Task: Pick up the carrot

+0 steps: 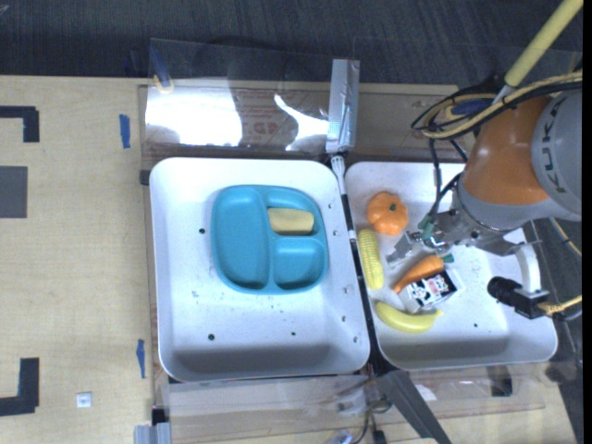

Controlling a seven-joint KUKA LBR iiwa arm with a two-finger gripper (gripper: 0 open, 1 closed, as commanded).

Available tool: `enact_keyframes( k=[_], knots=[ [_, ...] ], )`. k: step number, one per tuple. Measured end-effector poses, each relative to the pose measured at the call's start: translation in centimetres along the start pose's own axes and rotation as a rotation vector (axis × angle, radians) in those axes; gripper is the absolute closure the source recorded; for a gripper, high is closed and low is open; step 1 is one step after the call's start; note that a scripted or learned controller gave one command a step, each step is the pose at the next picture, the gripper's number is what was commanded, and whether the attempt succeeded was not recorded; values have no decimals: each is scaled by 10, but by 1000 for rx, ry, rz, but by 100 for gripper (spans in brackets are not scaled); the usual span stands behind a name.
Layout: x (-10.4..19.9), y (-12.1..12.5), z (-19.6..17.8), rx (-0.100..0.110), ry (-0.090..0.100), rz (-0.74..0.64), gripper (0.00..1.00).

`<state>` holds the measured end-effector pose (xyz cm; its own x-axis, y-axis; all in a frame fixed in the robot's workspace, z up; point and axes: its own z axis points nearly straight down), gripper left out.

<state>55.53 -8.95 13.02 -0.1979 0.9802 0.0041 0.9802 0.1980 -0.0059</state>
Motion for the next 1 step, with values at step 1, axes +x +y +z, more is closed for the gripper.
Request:
enact_keyframes(
  k=[1],
  knots=[
    [-80,78,42,-12,-9,-210,0]
  ],
)
